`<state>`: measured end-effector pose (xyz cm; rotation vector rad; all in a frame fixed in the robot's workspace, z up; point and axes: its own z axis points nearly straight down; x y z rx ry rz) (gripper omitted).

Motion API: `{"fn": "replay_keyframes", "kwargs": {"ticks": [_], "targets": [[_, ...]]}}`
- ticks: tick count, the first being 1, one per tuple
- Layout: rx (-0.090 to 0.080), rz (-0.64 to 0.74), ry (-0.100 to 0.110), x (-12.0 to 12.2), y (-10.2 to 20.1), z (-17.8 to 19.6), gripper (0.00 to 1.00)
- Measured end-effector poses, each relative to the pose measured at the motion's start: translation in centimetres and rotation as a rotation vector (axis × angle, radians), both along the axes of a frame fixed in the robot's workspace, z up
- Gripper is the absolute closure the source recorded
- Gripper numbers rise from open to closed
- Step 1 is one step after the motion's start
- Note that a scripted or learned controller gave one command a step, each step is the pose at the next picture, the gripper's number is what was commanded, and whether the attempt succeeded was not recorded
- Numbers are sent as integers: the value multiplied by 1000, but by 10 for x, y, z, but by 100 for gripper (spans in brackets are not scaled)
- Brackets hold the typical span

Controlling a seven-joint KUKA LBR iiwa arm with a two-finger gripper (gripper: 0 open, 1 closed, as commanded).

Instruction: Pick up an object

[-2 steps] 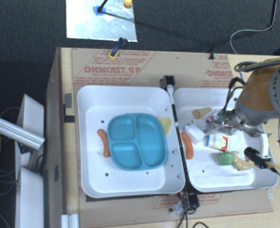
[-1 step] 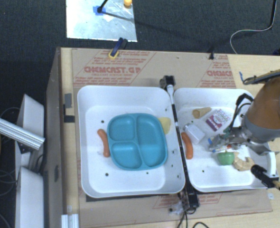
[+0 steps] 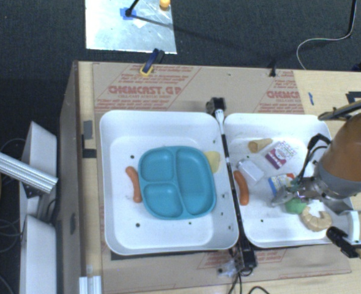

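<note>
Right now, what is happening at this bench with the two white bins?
A robot arm reaches in from the right, and its gripper is low in the right bin, among small items: a green object, a beige ring, a sausage and packets. No item is visibly between its fingers. The left bin holds a blue divided plate and another sausage.

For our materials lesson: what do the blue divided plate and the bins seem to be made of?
Blue divided plate: probably moulded plastic, with an even colour, soft sheen and rounded compartment ridges. White bins: likely plastic too, smooth and matte with rounded corners, though the view leaves it open.
</note>
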<state>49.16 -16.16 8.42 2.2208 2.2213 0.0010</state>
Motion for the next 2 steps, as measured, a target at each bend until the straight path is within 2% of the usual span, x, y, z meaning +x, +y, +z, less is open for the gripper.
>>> {"fn": "replay_keyframes", "kwargs": {"ticks": [1, 2], "targets": [[-1, 2, -9, 3, 0, 12, 100], [0, 4, -3, 4, 81, 126, 100]]}}
